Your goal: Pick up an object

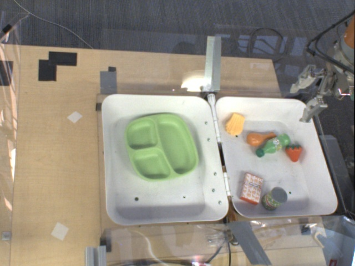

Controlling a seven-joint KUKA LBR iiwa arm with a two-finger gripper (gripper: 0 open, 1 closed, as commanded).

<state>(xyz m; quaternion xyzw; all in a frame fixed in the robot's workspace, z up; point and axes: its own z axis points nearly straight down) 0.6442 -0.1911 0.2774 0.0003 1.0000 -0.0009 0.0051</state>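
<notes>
Nearest the lower edge of the frame, in the right bin (327, 204), a small round can (273, 198) lies touching a red-and-white carton (252, 188) at its left. Higher in the same bin sit a yellow corn piece (235, 124) near the upper left corner, an orange carrot-like toy (259, 139), a green bottle-shaped toy (273, 146) touching the carrot, and a small red strawberry-like toy (294, 153) just right of the bottle. In the left bin (113, 198) rests a green divided plate (162, 146) with three compartments, lying flat and turned a little.

At the upper right of the frame the gripper (317, 95) hangs over the right bin's far corner, its two fingers spread apart with nothing between them, well away from the toys.

Both bins sit on a pale wooden bench (50, 165); black tape marks (55, 64) lie at its upper left. Beyond the bench runs dark grey carpet (138, 10).
</notes>
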